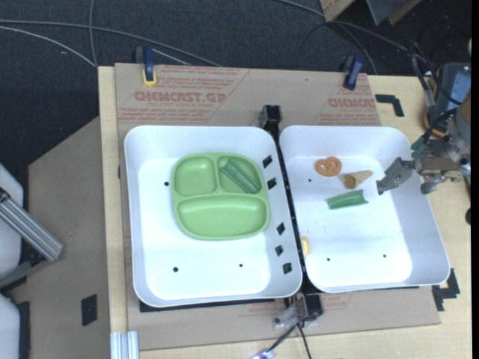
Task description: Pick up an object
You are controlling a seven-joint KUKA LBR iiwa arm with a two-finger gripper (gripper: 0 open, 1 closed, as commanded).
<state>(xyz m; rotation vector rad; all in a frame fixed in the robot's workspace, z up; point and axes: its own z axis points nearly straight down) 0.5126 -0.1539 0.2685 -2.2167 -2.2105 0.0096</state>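
While the arm reaches in from the right at the right bin's [419, 238] far edge, its end effector [394, 176] hangs low over the bin's upper right corner; whether it is released or clenched cannot be told. Left of it lies a green stick-shaped piece [346, 200], long axis running left to right, slightly tilted. Near it sit a brown pretzel [327, 167] and a tan cone [357, 178]. A smooth green divided plate [221, 215] rests in the left bin [150, 260].

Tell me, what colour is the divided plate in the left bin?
Light green. The divided plate shows clearly in the camera view.
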